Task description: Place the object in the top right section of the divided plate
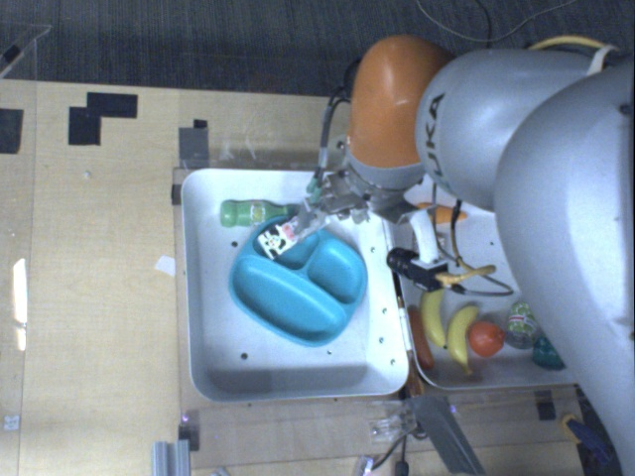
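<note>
A blue divided plate (pixel 298 286) lies tilted in the left white bin (pixel 213 345). A small black-and-white object (pixel 275 239) sits at the plate's upper-left compartment, by its rim. My gripper (pixel 298 222) reaches down from the right, and its tip is right at this object, touching or nearly so. The grey arm with its orange band (pixel 392 97) hangs over the bin's top right corner and hides the wall there.
A green bottle (pixel 248 211) lies along the left bin's back wall, just beyond the plate. The right bin (pixel 496 370) holds two bananas (pixel 448 327), a red tomato (pixel 484 338), pliers (pixel 427 269) and other small items. Bare bin floor shows in front of the plate.
</note>
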Robot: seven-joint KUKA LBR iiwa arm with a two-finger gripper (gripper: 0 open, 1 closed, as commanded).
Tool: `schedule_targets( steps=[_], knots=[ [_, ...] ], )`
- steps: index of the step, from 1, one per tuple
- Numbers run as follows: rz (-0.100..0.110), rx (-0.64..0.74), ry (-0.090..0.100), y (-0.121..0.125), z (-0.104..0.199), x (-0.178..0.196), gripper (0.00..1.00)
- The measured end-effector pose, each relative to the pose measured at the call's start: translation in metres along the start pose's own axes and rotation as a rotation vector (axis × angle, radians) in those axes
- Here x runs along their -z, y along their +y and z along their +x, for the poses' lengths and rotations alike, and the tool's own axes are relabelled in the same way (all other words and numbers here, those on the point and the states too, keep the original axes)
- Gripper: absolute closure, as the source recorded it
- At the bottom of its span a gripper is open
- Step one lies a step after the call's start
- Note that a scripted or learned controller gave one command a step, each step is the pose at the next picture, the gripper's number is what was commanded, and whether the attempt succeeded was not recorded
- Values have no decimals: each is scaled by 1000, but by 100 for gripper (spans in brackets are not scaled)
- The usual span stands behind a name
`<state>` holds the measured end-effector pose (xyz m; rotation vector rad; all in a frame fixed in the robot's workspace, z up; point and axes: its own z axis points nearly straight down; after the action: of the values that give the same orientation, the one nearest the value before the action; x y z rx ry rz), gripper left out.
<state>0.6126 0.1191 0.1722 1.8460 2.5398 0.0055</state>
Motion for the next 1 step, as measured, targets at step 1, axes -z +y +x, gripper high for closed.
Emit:
schedule_targets(
  steps=[1],
  knots=[
    [0,-1,0,0,0,0,0]
  ],
)
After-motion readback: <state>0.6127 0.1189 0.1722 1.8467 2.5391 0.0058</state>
